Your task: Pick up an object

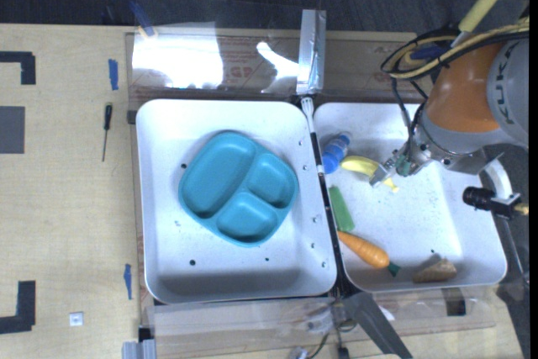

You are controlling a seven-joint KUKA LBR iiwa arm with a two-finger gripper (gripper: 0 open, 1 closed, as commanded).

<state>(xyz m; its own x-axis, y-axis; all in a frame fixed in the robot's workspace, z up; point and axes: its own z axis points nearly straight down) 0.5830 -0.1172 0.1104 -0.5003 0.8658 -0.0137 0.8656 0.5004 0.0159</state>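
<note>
1. Hovering just beside the yellow banana [360,166] in your right bin [471,252], the gripper [388,175] is showing you no clear finger state; I cannot tell.
2. Lying along that bin's left side, you are seeing a blue bottle [334,152], green piece [340,208] and carrot [364,249].

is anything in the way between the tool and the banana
Nothing visible. The tool sits in the right bin right beside the banana, with the blue bottle and green stick off to the side.

Dark letters run down the arm [508,109] by the right edge. They are cut off there, and only something like "KU" can be made out. No other text or number is legible.
</note>
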